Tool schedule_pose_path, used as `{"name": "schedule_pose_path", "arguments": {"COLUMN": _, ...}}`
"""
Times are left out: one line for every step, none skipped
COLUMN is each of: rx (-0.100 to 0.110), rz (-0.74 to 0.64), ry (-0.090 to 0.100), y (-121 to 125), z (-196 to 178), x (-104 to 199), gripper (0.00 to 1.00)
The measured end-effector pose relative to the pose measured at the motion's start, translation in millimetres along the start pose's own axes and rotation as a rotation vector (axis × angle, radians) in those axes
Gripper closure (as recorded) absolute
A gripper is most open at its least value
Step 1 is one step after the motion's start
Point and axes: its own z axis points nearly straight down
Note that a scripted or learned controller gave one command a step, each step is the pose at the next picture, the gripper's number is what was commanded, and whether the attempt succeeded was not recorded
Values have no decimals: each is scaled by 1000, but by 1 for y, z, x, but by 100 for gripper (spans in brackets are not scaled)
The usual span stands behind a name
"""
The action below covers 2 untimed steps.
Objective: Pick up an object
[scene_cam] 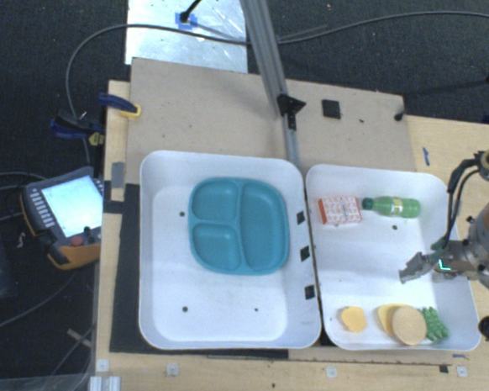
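White right bin (pixel 340 265) holds all loose items: a green bottle (pixel 391 207) lying on its side near the far wall, a red-and-white patterned packet (pixel 339 211) just left of it, and at the near wall a small yellow disc (pixel 353 319), a tan round piece (pixel 407 325) and a green cluster (pixel 435 325), details too small to identify. Gripper (pixel 416 270) sits above the bin's right side, arm cut off by frame edge; finger opening cannot be made out, nothing visibly held. Left bin (pixel 157 293) carries a teal divided plate (pixel 239 225).
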Motion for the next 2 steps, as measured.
{"name": "schedule_pose_path", "arguments": {"rx": -2, "rz": 0, "ry": -1, "y": 1, "z": -1, "x": 0, "gripper": 0}}
{"name": "schedule_pose_path", "arguments": {"rx": 0, "rz": 2, "ry": 1, "y": -2, "z": 41, "x": -1, "gripper": 0}}
